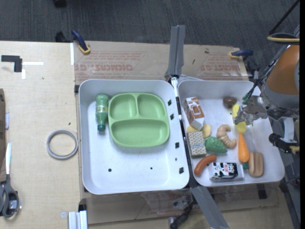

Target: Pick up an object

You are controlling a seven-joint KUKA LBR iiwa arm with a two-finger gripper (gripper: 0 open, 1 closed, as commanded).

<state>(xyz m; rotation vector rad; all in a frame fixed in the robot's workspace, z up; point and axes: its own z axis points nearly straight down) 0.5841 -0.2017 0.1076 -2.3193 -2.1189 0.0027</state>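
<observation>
Mirrored "CHEMICAL GUYS" cardboard print

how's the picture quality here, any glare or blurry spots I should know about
Camera view: even, soft lighting; the white bins are bright but not blown out, with faint shadows under the green plate. Small items by the gripper look soft; the arm's orange band is slightly blurred at the frame edge.

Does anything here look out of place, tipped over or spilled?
Nothing looks spilled or damaged. The green bottle lies on its side in the left bin, beside the green divided plate. The toy foods are heaped loosely in the right bin, near the end effector.
</observation>
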